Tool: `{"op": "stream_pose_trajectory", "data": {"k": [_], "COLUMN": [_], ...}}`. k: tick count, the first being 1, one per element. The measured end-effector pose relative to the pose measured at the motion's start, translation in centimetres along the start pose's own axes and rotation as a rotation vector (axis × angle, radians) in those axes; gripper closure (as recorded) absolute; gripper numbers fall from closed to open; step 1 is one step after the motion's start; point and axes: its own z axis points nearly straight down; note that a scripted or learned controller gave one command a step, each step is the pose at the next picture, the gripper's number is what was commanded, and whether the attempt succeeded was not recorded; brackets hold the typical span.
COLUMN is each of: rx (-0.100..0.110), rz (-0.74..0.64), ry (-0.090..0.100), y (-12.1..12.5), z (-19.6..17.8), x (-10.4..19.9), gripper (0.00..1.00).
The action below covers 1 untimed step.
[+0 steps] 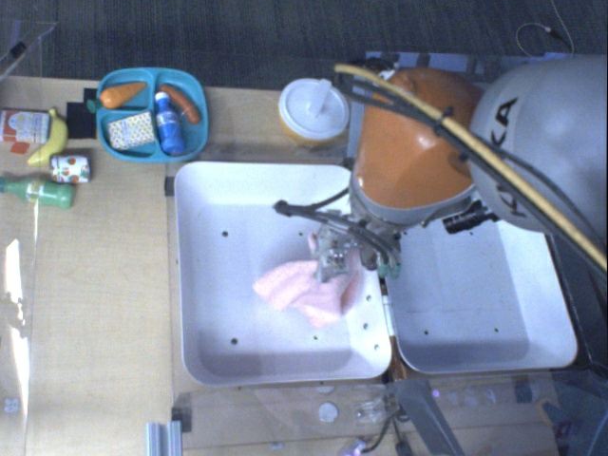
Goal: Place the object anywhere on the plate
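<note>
A pale pink, flat thing (302, 291) with an uneven outline lies in the left white bin (218, 283), right of its middle. I cannot tell whether it is the plate or the object. My gripper (332, 262) hangs straight over the pink thing's upper right part, at or just above its surface. The grey wrist and orange band (413, 155) cover the bin's far right corner. What lies under the gripper is hidden.
The right white bin (484, 302) adjoins the left one. Behind the bins stand a white lidded cup (313, 110) and a blue compartment tray (152, 112) with toy food. A banana (52, 136), a small can (69, 168) and a green bottle (38, 193) lie far left.
</note>
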Motion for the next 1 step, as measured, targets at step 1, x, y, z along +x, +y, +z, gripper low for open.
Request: {"op": "stream_pose_trajectory", "data": {"k": [1], "rx": [0.000], "rz": [0.000], "ry": [-0.001], "y": [-0.01], "z": [-0.03], "x": [-0.02], "gripper": [0.00]}}
